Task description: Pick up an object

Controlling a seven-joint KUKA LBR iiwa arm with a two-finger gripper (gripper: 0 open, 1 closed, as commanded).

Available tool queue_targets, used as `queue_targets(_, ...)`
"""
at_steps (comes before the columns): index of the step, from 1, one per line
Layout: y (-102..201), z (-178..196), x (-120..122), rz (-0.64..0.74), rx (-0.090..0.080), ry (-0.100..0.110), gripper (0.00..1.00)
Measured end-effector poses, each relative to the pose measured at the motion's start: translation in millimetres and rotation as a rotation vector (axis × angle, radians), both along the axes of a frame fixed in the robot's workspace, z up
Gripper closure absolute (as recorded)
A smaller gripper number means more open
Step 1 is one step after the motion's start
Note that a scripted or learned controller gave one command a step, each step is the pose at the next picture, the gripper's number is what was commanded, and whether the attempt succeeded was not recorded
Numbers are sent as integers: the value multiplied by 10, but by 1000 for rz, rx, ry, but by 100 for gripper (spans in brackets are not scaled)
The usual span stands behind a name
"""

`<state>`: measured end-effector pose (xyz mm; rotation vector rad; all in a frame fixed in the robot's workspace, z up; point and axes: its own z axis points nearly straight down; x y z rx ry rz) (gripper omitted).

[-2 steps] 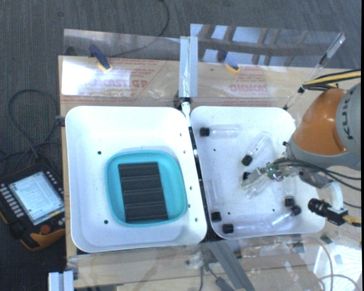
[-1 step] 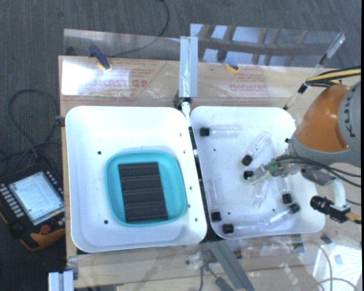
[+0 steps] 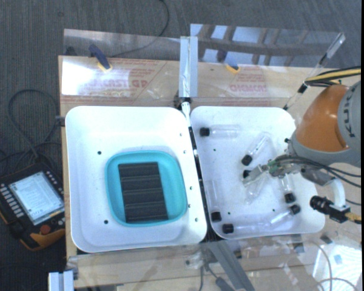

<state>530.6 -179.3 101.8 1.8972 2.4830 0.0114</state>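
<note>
The tabletop, pale wood under clear sheeting, fills the middle of the frame and bears two white bins side by side. The left bin carries a teal tray with a dark ribbed block in its well, at lower left of centre. The right bin holds the likely picks: clear tubes with black caps, scattered about. One tube lies at its upper left, another slants near its middle, one rests toward its lower right corner, and one lies along its lower edge.

The arm comes in from the right edge of the frame, and its hand sits low over the right half of that bin, among the tubes. I cannot tell whether the hand is open, closed or gripping anything; it is too small and cluttered with cables.

By my judgement this is the reach or grasp step, with nothing shown lifted. The next move calls for closing squarely on a single tube, then rising straight. The tubes look slick and round, so one may roll away, and neighbours lying close by crowd the approach. A pendant rests on the floor at far left, well apart.
</note>
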Motion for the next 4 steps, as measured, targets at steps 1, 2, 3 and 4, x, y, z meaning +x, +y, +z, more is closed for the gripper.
queue_targets(1, 151, -123, 1140, -19, 0, 6, 0)
queue_targets(2, 136, -114, 721, -7, 0, 7, 0)
queue_targets(3, 331, -113, 714, 24, -4, 5, 0)
queue_targets(4, 330, -7, 724, 23, -5, 2, 100)
